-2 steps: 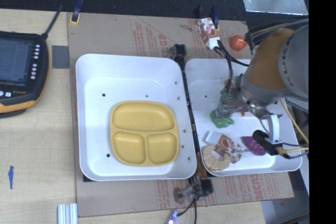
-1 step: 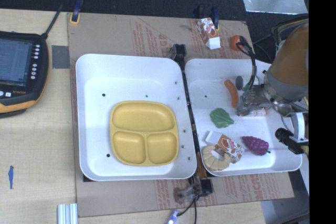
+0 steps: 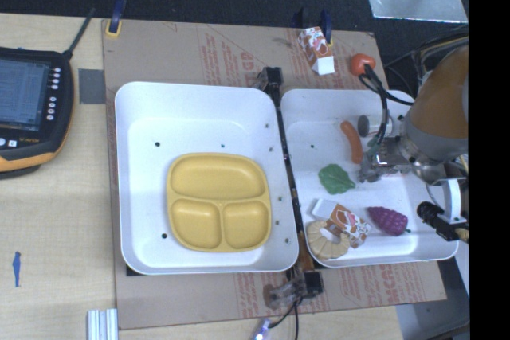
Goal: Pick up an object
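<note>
You've got the gripper (image 3: 371,165) down inside the right bin (image 3: 319,109), roughly mid-bin, with the grey arm (image 3: 434,119) and its orange band coming in over that bin's right wall. Finger state: cannot tell from this angle, the tip is a small dark metallic cluster and the gap isn't resolvable, so don't count on a grasp; nothing is visibly between them. Closest items to the tip, all in the right bin: the orange carrot-like piece (image 3: 351,140) lies just up-left of the gripper, near it, can't tell if touching; the green leafy piece (image 3: 336,178) sits just left of the gripper, slightly below, apart from it. Further toward the right bin's near wall you have the purple grape-like piece (image 3: 387,220), below the gripper and clear of it, and in the near-left corner a round tan biscuit-like item (image 3: 324,241) with a small printed carton (image 3: 346,224) lying partly on top of it, touching. Outside the right bin, beyond its far wall on the cardboard, a second small carton (image 3: 316,49) and a red-orange piece (image 3: 362,61) sit near each other. Left of the right bin, the left bin (image 3: 135,119) holds a yellow three-compartment tray (image 3: 217,201), lying flat toward its near half. Far left of both bins, the teach pendant (image 3: 32,106) rests on the bench.
</note>
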